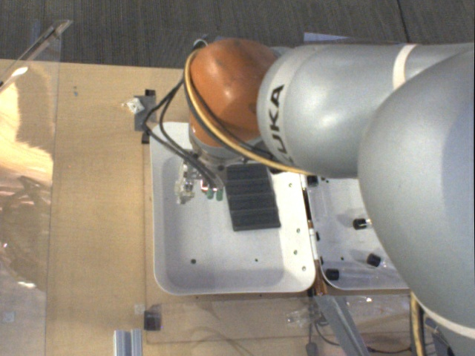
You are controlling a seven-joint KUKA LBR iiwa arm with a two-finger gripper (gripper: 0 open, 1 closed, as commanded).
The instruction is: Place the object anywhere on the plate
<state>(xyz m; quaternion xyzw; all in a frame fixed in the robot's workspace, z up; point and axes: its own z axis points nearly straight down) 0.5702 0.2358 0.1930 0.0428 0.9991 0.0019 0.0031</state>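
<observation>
Robotics lab, grey KUKA arm (356,117) with orange band, two white bins (167,273) on a wooden counter (89,221), clear plastic guard at left.

The one readable marking is on the grey arm (334,117): black capital letters "UKA" run along its casing, just at three o'clock from the orange band (226,87). They are the visible part of the KUKA brand name; the first letter is cut off where the casing curves away.
</observation>
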